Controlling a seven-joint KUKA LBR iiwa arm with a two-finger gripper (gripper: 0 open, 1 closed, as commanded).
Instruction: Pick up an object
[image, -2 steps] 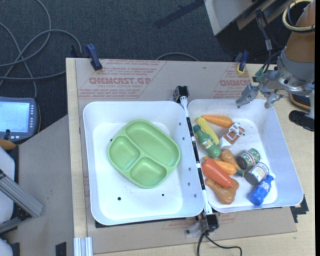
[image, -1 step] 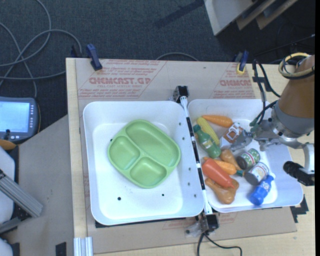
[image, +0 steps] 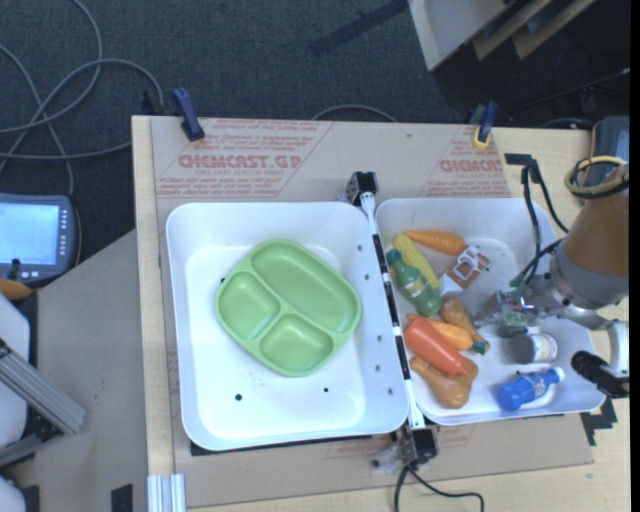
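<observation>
Toy foods (image: 437, 343) heaped in right bin (image: 440, 212)

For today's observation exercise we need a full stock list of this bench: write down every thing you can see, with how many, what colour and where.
Bins: 2, white, side by side on the bench.
Divided plate: 1, light green, in the left bin.
Carrot: 1, orange, top of the right bin.
Corn cob: 1, yellow, right bin, below the carrot.
Bottle: 1, green, right bin, beside the corn cob.
Small box: 1, brown and white, right bin.
Orange-red vegetable: 1, right bin, near the divider.
Blue item: 1, bottom of the right bin.
Clamps: 2, blue, far edge of the bench.
Pendant screen: 1, left of the bench.
Arm: 1, grey with an orange band, over the right bin.
Gripper: 1, low in the right bin.
</observation>
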